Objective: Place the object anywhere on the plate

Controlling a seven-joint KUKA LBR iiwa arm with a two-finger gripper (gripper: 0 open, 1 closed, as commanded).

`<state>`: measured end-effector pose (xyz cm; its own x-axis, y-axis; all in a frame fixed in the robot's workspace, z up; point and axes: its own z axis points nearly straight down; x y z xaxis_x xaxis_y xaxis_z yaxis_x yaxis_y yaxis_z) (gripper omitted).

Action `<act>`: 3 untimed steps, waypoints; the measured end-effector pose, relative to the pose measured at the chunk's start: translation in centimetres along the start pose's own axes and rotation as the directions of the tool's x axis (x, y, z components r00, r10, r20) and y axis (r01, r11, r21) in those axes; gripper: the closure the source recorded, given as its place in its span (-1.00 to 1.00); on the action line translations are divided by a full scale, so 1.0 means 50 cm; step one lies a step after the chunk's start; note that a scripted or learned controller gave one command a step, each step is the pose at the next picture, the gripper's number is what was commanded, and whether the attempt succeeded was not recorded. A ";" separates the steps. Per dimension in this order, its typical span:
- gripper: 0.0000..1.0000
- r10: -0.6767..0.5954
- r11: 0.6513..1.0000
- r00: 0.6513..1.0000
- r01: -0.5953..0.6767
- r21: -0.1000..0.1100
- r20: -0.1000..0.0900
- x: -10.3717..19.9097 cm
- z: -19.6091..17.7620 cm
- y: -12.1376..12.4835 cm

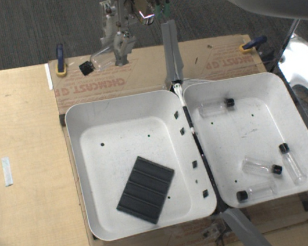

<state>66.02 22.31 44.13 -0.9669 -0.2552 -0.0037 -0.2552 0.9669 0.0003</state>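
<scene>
Clear plastic vial [97, 60] with a black cap sits clamped between the fingers of the gripper [120, 53], held sideways above the brown cardboard behind the left bin [81, 161]. Inside that left bin lies the dark ribbed plate [146, 189], tilted near the front. Right of the left bin, the second bin [296, 124] holds four more clear vials.
</scene>
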 end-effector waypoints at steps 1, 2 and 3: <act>1.00 0.003 1.000 1.000 -0.003 -0.001 0.004 -0.003 -0.018 -0.002; 1.00 0.006 1.000 1.000 -0.006 -0.002 0.008 -0.005 -0.036 -0.004; 1.00 0.009 1.000 1.000 -0.009 -0.003 0.011 -0.008 -0.052 -0.006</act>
<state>66.46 22.14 46.73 -0.9689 -0.2469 -0.0143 -0.2470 0.9690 0.0031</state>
